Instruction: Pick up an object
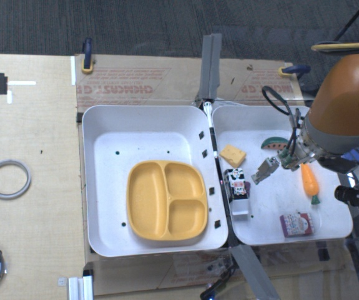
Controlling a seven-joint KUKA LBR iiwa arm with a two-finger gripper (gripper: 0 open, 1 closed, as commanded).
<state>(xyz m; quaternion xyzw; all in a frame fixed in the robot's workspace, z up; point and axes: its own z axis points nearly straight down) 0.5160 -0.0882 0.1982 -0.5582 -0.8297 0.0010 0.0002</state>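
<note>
My gripper (265,170) hangs over the middle of the right bin (335,233), pointing left. Just to its left lie a yellow cheese wedge (233,155) and a small black-and-white milk carton (237,185) by the bin's left wall. A watermelon slice (271,144) lies behind the gripper, partly under the wrist. An orange carrot (309,181) sits to its right, and a red packet (296,224) lies near the front edge. I see nothing held in the gripper.
The left bin (104,136) holds a yellow divided plate (167,200). A grey divider bar (210,67) runs between the bins at the back. On the wooden bench to the left lies a grey tape ring (7,179).
</note>
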